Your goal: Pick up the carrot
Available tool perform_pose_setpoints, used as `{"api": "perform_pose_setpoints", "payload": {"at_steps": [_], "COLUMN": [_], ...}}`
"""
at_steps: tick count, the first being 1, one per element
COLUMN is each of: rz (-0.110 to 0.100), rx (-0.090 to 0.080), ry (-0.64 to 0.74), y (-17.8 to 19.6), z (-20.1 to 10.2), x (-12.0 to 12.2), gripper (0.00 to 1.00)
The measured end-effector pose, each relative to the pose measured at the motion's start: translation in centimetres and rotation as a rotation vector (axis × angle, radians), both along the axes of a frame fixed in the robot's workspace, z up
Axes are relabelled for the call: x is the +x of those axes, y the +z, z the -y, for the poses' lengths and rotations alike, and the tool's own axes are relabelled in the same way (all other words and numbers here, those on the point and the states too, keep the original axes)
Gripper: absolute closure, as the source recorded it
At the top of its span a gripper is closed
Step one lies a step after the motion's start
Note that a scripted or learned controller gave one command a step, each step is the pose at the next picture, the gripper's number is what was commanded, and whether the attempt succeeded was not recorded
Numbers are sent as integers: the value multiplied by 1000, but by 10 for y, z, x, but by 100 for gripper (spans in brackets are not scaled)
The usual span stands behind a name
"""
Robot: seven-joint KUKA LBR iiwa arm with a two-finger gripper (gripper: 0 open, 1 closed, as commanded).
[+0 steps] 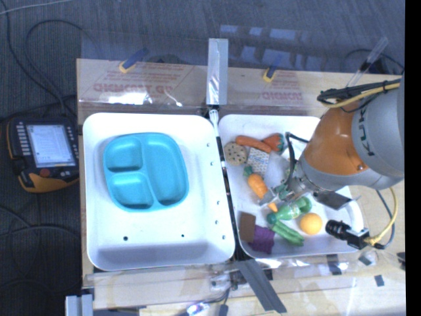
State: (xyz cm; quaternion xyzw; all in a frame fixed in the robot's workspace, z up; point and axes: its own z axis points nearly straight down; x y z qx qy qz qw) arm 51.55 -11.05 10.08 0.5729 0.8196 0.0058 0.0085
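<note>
The carrot [257, 185], a short orange toy with a green top, lies in the right white bin [342, 245], left of centre. My gripper [285, 191] hangs low in that bin just to the right of the carrot, over a cluster of green toy vegetables [290, 210]. The arm's orange band [331, 151] sits above it and hides part of the bin's middle. Nothing visible is held in the gripper.
Around the carrot lie a round cookie [234, 153], a red-orange sausage [250, 141], a yellow-orange fruit [310, 224], a purple toy [263, 238] and a brown block [247, 224]. The left bin [99, 242] holds a blue divided plate [145, 170].
</note>
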Motion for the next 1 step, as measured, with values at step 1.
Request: {"api": "perform_pose_setpoints", "payload": {"at_steps": [1], "rz": [-22], "rx": [-3], "ry": [-155], "y": [83], "z": [-22], "x": [89], "gripper": [100]}}
